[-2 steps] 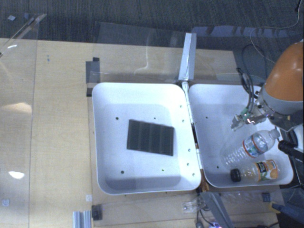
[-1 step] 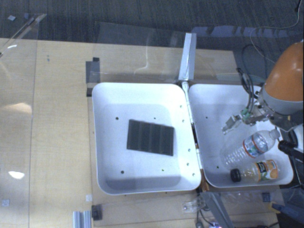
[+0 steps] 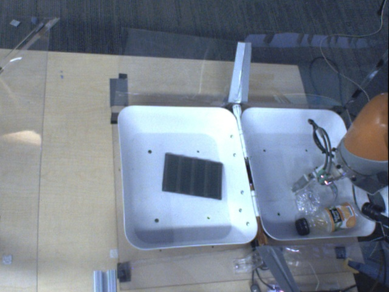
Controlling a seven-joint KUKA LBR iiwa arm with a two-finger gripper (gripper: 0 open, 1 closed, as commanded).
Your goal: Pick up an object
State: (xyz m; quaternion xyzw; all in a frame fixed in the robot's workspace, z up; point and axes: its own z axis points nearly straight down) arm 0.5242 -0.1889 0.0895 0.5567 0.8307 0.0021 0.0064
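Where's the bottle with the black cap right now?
The bottle lies on its side near the front edge of the right bin, cap pointing left, just below the gripper and some crumpled clear plastic.

Bottle (image 3: 325, 219) in right bin (image 3: 273, 163)

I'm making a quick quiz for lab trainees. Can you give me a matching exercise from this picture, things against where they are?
Things:
1. dark ribbed rectangular mat
2. small clear plastic bottle with black cap
3. orange band of the arm

Places:
A. right bin, near front edge
B. middle of left bin
C. right edge of view, over right bin

Pairs: 1-B, 2-A, 3-C
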